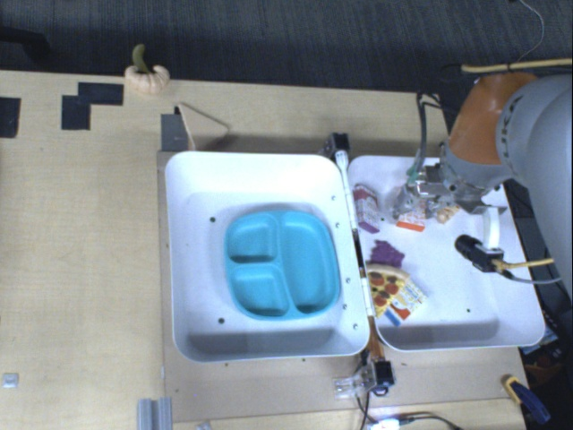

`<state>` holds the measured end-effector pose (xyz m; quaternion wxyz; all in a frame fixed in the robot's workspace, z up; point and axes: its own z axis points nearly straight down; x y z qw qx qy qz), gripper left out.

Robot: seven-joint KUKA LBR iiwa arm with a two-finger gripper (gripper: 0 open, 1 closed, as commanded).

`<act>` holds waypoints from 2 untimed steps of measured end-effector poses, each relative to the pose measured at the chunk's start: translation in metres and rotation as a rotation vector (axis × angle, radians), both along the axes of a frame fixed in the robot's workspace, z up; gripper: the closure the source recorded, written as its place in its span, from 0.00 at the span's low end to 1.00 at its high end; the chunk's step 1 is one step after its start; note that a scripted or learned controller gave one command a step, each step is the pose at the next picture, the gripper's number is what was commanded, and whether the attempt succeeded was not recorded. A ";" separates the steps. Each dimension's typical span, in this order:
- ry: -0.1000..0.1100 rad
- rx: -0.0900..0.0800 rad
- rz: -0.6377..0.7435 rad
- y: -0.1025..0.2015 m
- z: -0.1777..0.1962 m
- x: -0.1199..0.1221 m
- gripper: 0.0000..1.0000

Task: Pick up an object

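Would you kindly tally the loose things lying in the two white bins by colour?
Blue: 1, divided plate, left bin
Purple: 1, crumpled piece
Pink: 1, packet
Yellow: 1, pizza slice
Orange-red: 1, small piece
Total: 5

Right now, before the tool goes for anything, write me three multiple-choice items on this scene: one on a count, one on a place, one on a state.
1. The blue plate in the left bin has:
A. two hollows
B. three hollows
C. five hollows

2. The toy pizza slice lies:
A. in the left bin
B. in the right bin
C. on the bench

3. The blue plate lies:
A. flat, hollows facing up
B. face down
C. stood on its edge

Key:
1 B, two small hollows beside one long one.
2 B, it lies near that bin's wall next to the left bin.
3 A, all its hollows show from above.
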<state>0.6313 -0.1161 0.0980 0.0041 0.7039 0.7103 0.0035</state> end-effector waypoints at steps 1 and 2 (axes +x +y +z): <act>0.005 0.002 -0.002 0.061 0.088 -0.066 1.00; 0.010 0.003 -0.003 0.116 0.112 -0.108 1.00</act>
